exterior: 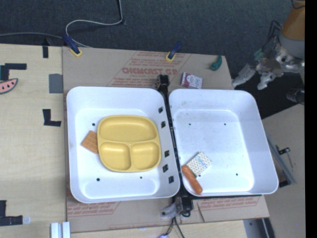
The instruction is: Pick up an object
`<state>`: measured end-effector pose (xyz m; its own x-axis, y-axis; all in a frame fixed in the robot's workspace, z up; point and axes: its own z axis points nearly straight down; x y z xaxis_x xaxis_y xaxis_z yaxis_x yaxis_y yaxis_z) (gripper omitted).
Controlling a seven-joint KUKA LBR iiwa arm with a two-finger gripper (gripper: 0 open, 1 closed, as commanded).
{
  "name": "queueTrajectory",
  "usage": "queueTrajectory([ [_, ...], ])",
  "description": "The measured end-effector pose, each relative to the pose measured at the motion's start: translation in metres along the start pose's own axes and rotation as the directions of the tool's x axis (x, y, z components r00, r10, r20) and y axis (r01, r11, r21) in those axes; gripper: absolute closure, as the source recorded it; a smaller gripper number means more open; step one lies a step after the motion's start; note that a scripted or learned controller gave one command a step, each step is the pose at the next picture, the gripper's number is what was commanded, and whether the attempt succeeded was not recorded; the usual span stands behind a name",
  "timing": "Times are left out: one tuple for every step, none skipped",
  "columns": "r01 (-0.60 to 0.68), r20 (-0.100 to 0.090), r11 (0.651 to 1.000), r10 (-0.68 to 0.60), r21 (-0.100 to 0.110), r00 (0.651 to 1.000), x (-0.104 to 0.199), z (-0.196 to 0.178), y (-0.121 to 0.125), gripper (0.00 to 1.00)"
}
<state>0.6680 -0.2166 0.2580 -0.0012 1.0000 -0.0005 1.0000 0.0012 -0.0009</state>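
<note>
A: Start at the gripper (253, 76). What are the fingers doing?

B: Two pale fingers (242, 75) are splayed apart, quite wide, with nothing between them. They hang outside the bins, past the right bin's two o'clock corner, over dark floor. Above them the grey wrist rises to the orange band (296, 21).

A: So nothing picked yet?

B: Judging from this, no. The arm looks parked clear of the bins, probably so the camera sees everything unobstructed.

A: What could it go for?

B: In the shallow white right bin (257, 133), at about seven o'clock, a small orange carrot-like stick (192, 179) lies against the front-left wall, and a little white patterned packet (199, 163) touches it on its one o'clock side. They sit tucked in the corner, which I'd guess makes a clean grip awkward.

A: And the left bin?

B: The shallow white left bin (79, 133) carries a yellow plastic divided plate (130, 143), roughly central. A flat tan cracker-like square (90, 142) pokes out from under its nine o'clock edge. The plate looks too broad for those fingers.

A: Anything outside?

B: A small dark red packet (190, 80) on the brown cardboard sheet (124, 68), at the right bin's eleven o'clock.
</note>
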Motion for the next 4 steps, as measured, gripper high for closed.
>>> queueTrajectory([
  [0.001, -0.005, 1.0, -0.001, 0.007, 1.0, -0.001, 0.165, -0.001, 0.0],
  [0.003, 0.001, 1.0, -0.003, 0.002, 1.0, -0.001, 0.154, 0.001, 1.0],
  [0.003, 0.001, 1.0, -0.003, 0.003, 1.0, -0.001, 0.155, 0.0, 0.0],
  [0.004, 0.003, 1.0, -0.004, 0.003, 1.0, -0.001, 0.144, 0.001, 1.0],
])
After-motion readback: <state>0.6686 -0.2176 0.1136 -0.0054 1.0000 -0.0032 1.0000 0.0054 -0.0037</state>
